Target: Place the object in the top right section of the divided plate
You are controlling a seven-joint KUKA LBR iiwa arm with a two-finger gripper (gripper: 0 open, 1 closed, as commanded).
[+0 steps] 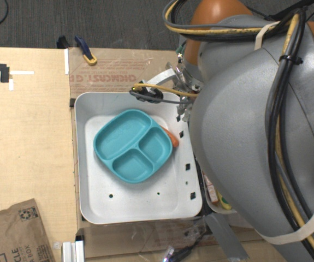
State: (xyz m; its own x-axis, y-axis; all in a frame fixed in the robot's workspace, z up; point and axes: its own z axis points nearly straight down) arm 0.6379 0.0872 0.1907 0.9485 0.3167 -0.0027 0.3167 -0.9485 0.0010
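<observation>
You have the bin (91, 201) as your landmark. The divided plate (133, 145) lies inside it, toward its upper half, nearer the far wall than the near one. A small object (172, 138) sits in the bin, touching the plate's right rim. The arm (255, 119) looms over the bin's right side and covers that edge. To the bin's left lies a board (25, 124), with a cardboard box (15, 233) at its near corner. Behind the bin lies a sheet of cardboard (118, 72), and a clamp (86, 51) sits at that sheet's far left corner.
</observation>
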